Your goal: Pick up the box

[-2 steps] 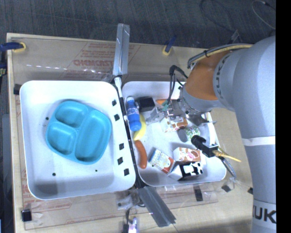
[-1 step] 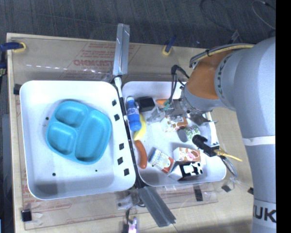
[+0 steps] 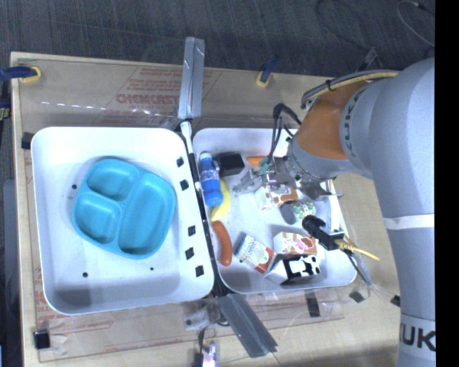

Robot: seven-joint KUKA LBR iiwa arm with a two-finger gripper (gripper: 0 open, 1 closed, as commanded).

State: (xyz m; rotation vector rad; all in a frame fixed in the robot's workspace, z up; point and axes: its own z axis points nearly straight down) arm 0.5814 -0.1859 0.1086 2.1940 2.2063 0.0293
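Observation:
Several small printed cartons lie in the right bin (image 3: 237,140). One box (image 3: 280,197) with orange and white print sits mid-bin, directly under my gripper (image 3: 265,179), which hangs low over it and partly covers it. A second box (image 3: 255,253) lies tilted near the front, and a third (image 3: 295,243) is to its right. The wrist hides where the gripper meets the box beneath it.
Along the right bin's left wall lie a blue bottle (image 3: 209,177), a yellow piece (image 3: 222,202) and a red sausage (image 3: 222,244). A black block (image 3: 230,161) sits at the back and a black-and-white item (image 3: 302,268) at the front. The left bin (image 3: 53,281) holds a blue divided tray (image 3: 125,206).

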